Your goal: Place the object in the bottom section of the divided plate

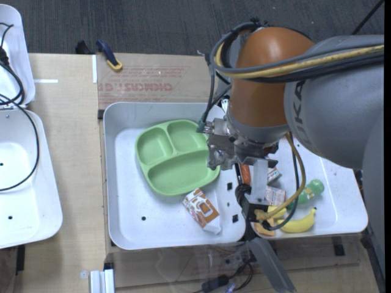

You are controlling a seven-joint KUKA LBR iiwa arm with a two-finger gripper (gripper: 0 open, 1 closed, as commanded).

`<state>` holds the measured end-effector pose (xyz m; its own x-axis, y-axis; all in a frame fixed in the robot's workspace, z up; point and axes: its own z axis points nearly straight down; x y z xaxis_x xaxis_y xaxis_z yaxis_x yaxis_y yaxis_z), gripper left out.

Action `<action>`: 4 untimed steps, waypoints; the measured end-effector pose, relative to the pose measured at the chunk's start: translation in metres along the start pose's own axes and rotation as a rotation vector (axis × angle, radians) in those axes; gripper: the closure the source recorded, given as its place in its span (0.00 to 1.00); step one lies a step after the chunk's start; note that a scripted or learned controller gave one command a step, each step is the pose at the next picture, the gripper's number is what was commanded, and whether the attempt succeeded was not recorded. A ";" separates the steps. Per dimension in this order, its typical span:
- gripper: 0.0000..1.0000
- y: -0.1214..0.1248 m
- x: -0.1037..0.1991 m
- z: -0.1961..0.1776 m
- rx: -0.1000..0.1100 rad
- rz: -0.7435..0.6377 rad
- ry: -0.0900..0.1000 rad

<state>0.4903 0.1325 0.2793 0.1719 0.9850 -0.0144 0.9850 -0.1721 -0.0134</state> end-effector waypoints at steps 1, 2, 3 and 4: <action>1.00 -0.017 0.030 0.021 -0.005 0.025 0.007; 0.00 -0.017 0.030 0.021 -0.006 0.025 0.007; 1.00 -0.016 0.029 0.016 0.001 0.024 -0.001; 0.00 -0.016 0.029 0.016 0.001 0.024 -0.001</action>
<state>0.4789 0.1638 0.2633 0.1958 0.9805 -0.0158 0.9805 -0.1960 -0.0143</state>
